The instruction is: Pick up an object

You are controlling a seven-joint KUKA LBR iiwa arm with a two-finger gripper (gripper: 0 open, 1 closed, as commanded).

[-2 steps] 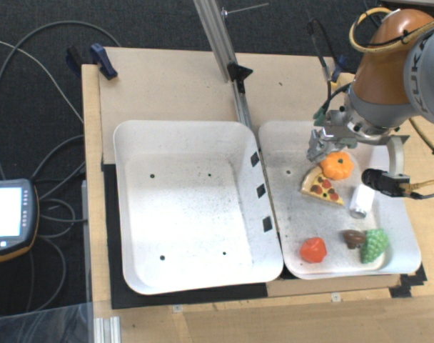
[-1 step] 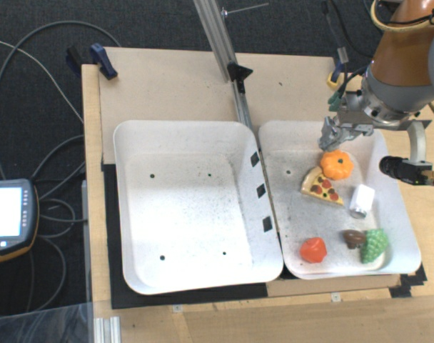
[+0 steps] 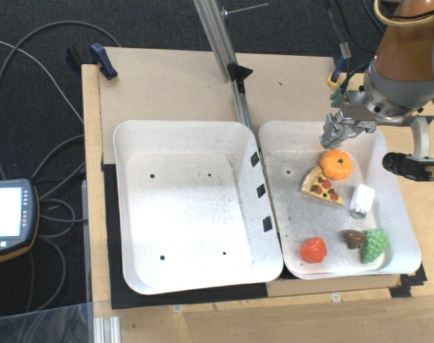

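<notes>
Status: pick not yet achieved; no object is seen lifted.

Pincer (image 3: 336, 136): positioned low over the far edge of the right bin (image 3: 399, 224); whether it is released or clenched cannot be told, and nothing is seen grasped.

Orange pumpkin (image 3: 337, 165): just beneath and in front of the pincer, resting on the bin floor; judged the likeliest target.

Pizza slice (image 3: 322, 187): just beyond the pumpkin, touching or nearly so.

White block (image 3: 361, 199), brown piece (image 3: 354, 239), green grapes (image 3: 375, 244), red item (image 3: 313, 249): farther from the pincer, toward the near rim.

Left bin (image 3: 131, 191): well apart from the pincer.

Remaining: descent, closure, lift.
</notes>
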